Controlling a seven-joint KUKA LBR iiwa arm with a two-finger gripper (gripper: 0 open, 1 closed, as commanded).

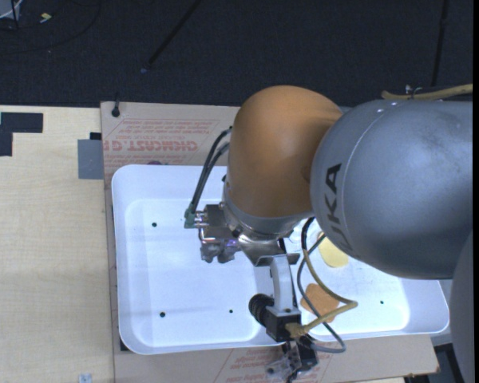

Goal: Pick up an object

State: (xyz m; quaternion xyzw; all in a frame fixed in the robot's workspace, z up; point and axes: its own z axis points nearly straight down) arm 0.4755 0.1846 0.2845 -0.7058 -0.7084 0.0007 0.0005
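Observation:
My gripper point(216, 244) hangs low over the middle of the left white bin point(144, 294), under the orange wrist band and the big grey arm. It shows as a small metal cluster, and nothing can be seen held in it. A pale yellow round object point(333, 253) lies in the right bin point(411, 313), partly hidden by the arm. An orange-tan object point(320, 300) lies just in front of it, close to the divide between the bins. The arm hides much of the right bin.
Both bins rest on a cardboard sheet with red print point(160, 140). A wooden bench top point(40, 246) with black and grey marks stretches to the left. The left bin floor shows a few small dark dots.

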